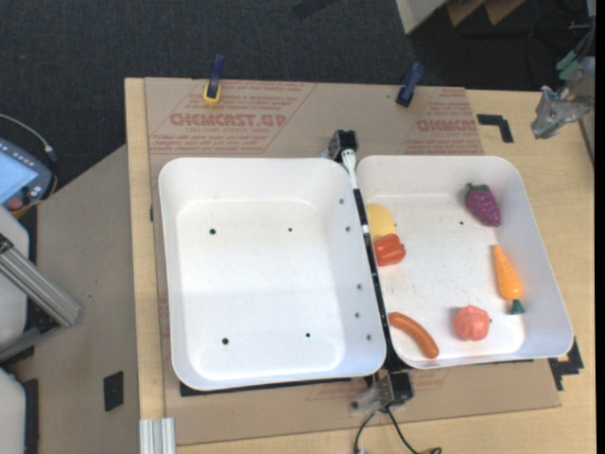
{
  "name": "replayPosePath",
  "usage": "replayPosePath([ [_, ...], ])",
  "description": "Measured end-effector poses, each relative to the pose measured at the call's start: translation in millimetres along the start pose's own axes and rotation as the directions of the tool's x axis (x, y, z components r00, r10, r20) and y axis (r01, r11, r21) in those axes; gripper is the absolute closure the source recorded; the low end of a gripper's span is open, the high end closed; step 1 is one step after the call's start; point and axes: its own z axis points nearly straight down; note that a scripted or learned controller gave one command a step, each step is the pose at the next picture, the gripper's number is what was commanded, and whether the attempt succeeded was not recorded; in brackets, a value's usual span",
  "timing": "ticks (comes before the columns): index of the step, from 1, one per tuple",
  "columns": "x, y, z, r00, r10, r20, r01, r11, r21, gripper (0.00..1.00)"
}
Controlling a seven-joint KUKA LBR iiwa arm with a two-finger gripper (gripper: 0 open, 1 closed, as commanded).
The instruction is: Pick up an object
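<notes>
The right bin (529, 253) holds several toy foods. A purple bunch of grapes (482, 203) lies at its far right, with an orange carrot (507, 272) below it. A red strawberry (472, 323) and an orange-red sausage (413, 334) lie near the front edge. A yellow piece (379, 219) and a red pepper (388, 250) rest against the left wall. My gripper (558, 112) hangs at the view's right edge, outside the bin and well beyond its far right corner, with nothing seen in it.
The left bin (189, 282) stands beside the right one on a brown board (284, 112). Two clamps (214, 78) (410, 83) grip the board's far edge. A black clip (342, 144) joins the bins at the back.
</notes>
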Motion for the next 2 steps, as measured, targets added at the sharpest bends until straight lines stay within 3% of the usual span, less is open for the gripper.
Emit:
replayPosePath([
  [2, -0.1, 1.9, -21.7, 1.000, -0.003, 0.006, 0.003, 1.000, -0.008, 1.00],
])
